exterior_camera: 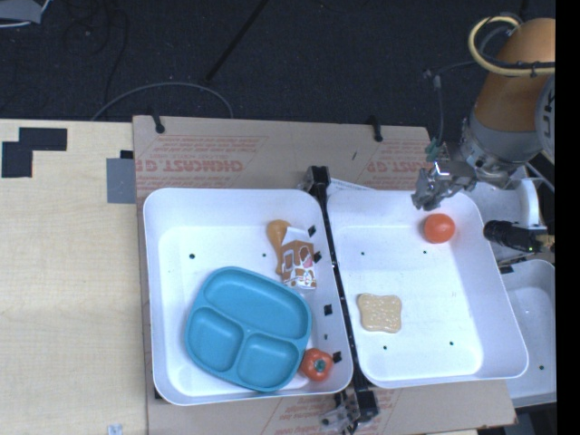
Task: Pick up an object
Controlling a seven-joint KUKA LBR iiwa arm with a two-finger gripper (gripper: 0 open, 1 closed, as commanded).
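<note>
While two shallow white bins are sitting side by side on the bench, the right bin [507, 333] is holding two things and the left bin [168, 243] is holding four. Lying in the right bin are one orange-red ball [439, 228], near the far right corner, and one tan waffle-like square [379, 313], flat on the floor toward the near left, well apart from the ball. Hanging over that bin's far rim is the gripper [433, 194], just beyond the ball and slightly to its left; nothing is showing between its fingers, and whether they are parted or closed cannot be told from here. Resting in the left bin are one blue divided plate [246, 329] with three compartments, one small red tomato-like piece [316, 364] touching the plate's near right edge, one brown drumstick-shaped piece [277, 235] toward the far side, and one small printed packet [298, 265] just beside it, lying near the plate's far right edge. Running between the bins is a black divider strip [332, 279]. Lying under both bins is a sheet of brown cardboard [272, 157], with dark cables [163, 89] trailing across the black floor beyond it.
</note>
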